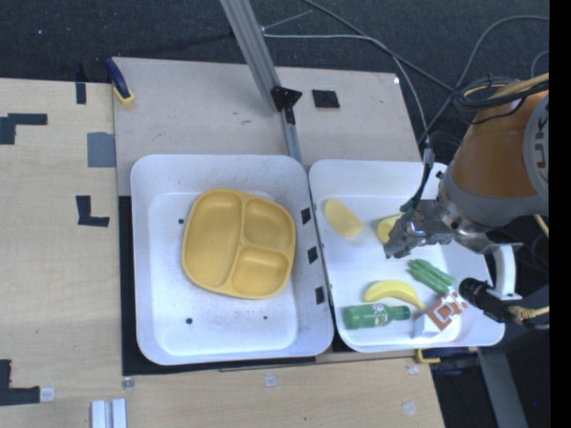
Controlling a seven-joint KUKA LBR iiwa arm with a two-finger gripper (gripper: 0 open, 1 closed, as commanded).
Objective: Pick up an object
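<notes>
Fingers are too dark and small to make out, so I cannot tell how wide my gripper is; it hangs low in the right bin, right beside a small yellow thing. Near me lie a pale yellow lump, green pods, a banana, a green bottle and an orange and white packet. In the left bin sits a yellow tray with three parts.
</notes>
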